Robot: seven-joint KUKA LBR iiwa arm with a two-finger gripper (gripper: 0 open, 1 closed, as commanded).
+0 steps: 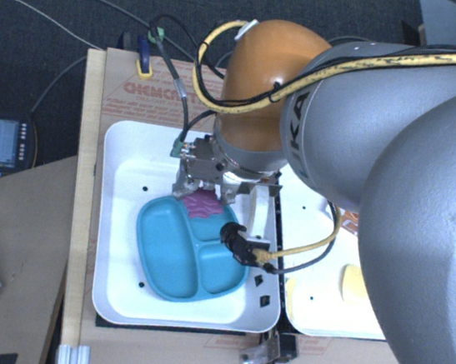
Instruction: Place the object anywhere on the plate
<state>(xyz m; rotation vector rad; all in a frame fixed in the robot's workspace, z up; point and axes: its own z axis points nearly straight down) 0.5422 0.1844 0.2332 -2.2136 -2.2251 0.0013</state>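
I have the gripper (204,184) low over the left bin (115,203), at the blue plate's (172,249) twelve o'clock edge. A pink object (203,205) sits right under the fingers, on the plate's upper compartment or its rim. Whether it is clamped or let go I cannot tell; the wrist hides the jaws. I judge this the placing step. Next comes a clean release, then a straight lift away.

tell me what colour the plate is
Light blue plate, seen in the camera view.
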